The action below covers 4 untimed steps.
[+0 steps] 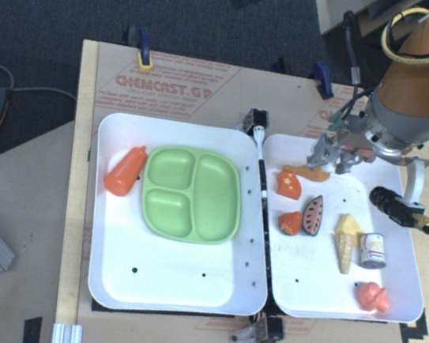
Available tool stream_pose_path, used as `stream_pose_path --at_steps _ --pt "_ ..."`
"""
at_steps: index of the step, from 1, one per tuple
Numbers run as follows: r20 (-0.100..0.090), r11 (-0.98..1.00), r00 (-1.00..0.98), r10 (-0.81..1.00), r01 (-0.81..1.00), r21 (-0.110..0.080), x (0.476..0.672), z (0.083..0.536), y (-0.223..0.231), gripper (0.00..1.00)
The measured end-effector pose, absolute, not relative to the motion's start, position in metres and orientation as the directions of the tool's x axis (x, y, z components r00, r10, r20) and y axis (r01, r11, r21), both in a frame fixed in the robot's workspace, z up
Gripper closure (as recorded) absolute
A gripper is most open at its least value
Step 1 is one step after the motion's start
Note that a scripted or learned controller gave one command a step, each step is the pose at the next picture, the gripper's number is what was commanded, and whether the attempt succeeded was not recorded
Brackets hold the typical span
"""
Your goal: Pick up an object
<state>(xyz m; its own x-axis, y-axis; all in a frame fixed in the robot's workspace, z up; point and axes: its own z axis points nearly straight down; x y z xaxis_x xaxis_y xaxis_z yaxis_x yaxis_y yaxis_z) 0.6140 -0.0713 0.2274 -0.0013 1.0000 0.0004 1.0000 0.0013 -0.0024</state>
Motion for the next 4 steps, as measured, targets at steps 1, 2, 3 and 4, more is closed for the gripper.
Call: stream_pose_path --at_steps 1,2,3,4 --pt "0.000 -0.001 0.001 1.000 1.000 -0.003 0.604 0.215 -0.079 1.00" --pt "0.000 0.001 -0.001 1.000 1.000 0.004 0.608 0.235 -0.072 1.00" --pt "0.000 0.001 -0.001 1.000 1.000 -0.002 0.607 0.227 -0.066 1.00" --pt "-0.001 -0.002 0.002 1.000 1.000 -0.002 0.608 0.221 -0.086 1.00"
